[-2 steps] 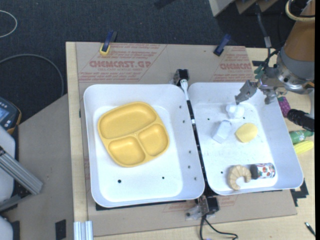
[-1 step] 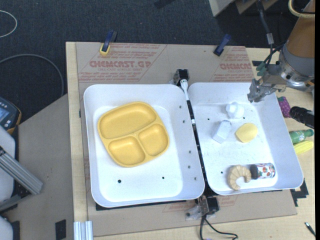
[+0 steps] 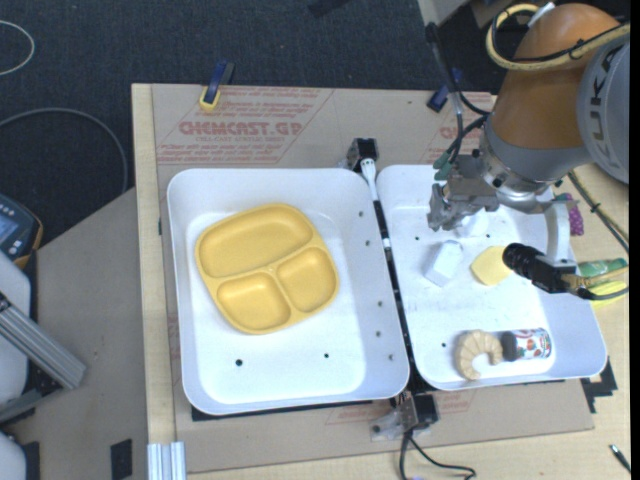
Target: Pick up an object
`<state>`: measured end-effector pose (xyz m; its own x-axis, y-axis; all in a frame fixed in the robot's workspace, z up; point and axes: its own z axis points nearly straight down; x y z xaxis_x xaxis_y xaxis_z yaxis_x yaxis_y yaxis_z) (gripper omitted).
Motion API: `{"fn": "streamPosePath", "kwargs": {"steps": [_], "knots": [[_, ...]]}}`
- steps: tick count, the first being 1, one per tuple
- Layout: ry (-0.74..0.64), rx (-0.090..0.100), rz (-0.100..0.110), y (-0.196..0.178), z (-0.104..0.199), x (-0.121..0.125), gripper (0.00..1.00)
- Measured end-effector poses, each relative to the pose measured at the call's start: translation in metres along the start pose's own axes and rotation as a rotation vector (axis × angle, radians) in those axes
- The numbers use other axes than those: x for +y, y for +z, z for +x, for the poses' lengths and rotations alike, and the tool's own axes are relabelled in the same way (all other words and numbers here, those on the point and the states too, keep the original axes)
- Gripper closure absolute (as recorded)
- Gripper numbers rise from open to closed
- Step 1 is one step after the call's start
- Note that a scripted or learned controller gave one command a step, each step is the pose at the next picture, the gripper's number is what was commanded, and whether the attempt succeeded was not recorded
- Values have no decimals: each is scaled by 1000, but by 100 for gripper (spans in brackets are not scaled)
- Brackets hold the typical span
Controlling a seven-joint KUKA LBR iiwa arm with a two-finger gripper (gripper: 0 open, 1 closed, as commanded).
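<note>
A robot gripper (image 3: 450, 215) hovers low over the right bin (image 3: 420, 348), just above a small white block (image 3: 443, 262); whether its jaws are spread cannot be told. Nearby lie a yellow sponge (image 3: 489, 265), croissant (image 3: 477, 351) and small can (image 3: 527, 345). A yellow divided plate (image 3: 265, 266) sits in the left bin (image 3: 300, 378).

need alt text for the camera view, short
A grey and orange robot arm reaches in from the right, its gripper low over the right bin above a small white block. That bin also holds a yellow piece and a croissant-like toy; the left bin holds a yellow divided tray.
</note>
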<state>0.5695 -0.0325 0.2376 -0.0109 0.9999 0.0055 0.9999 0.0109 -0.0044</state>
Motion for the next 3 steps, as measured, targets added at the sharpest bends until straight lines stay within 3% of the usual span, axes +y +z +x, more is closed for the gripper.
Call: {"fn": "streamPosePath", "kwargs": {"steps": [1,2,3], "knots": [[4,-2,5,29,64,-55,100],[5,-3,-7,4,116,-67,100],[-1,-1,-4,8,221,-67,100]]}}
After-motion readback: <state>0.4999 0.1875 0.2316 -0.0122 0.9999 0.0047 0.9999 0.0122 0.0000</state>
